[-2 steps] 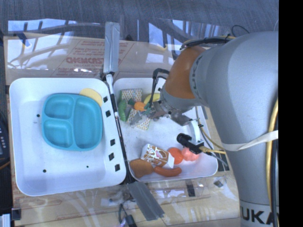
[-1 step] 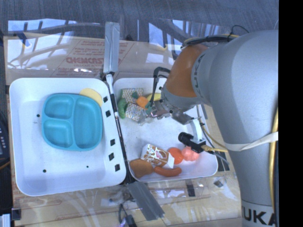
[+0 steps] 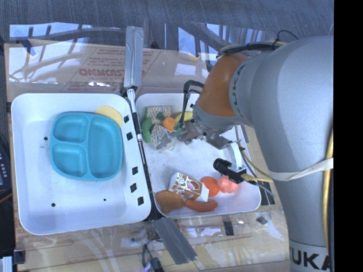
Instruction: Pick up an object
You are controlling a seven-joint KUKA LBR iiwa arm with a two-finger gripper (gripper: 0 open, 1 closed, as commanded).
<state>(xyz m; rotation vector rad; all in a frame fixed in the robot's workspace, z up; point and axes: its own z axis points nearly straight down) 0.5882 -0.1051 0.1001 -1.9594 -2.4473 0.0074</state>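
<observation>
My gripper (image 3: 182, 131) reaches down into the far part of the right bin (image 3: 187, 160), under the grey arm with its orange band. It sits in a cluster of toy food: an orange piece (image 3: 169, 122), a green piece (image 3: 148, 130) and a pale patterned piece (image 3: 159, 113). The wrist hides the fingertips. Toward the bin's near side lie a small carton (image 3: 187, 186), a brown sausage shape (image 3: 169, 200), an orange-red sausage (image 3: 199, 205) and a pink-red toy (image 3: 222, 184).
The left bin (image 3: 28, 197) holds a blue divided plate (image 3: 87, 145) with a yellow disc (image 3: 111, 114) at its far right corner. A metal divider (image 3: 134, 61) runs between the bins. The arm's bulk covers the right side of the right bin.
</observation>
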